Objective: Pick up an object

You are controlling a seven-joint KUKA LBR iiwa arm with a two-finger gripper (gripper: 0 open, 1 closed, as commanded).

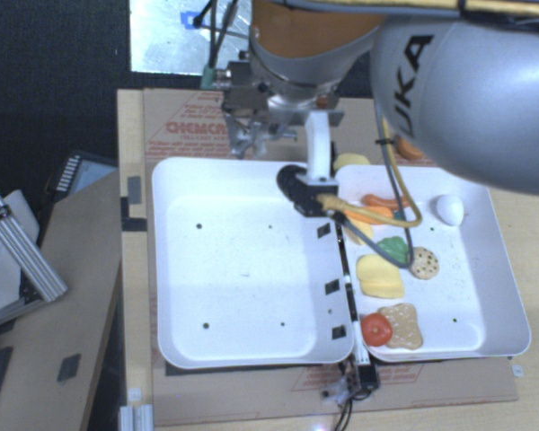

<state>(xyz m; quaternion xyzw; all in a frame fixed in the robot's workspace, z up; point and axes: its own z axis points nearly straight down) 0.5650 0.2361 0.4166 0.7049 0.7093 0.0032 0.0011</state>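
Note:
My gripper (244, 138) hangs over the far rim of the left bin (242, 277), near its back right corner, with nothing visible in it. The objects lie in the right bin (485, 285): a white egg (449, 209), an orange carrot (383, 203), a green piece (393, 248), a round speckled cookie (423, 262), a yellow lump (379, 277), a red tomato (375, 329) and a tan toast-like piece (403, 323). A pale yellow item (350, 162) sits at the bin's far left corner, partly behind the wrist.
The grey arm (467, 70) covers the upper right of the view and hides the right bin's far edge. An orange item (410, 149) peeks out under it. A dividing wall (341, 277) separates the two bins. Cardboard (189, 124) lies under the bins.

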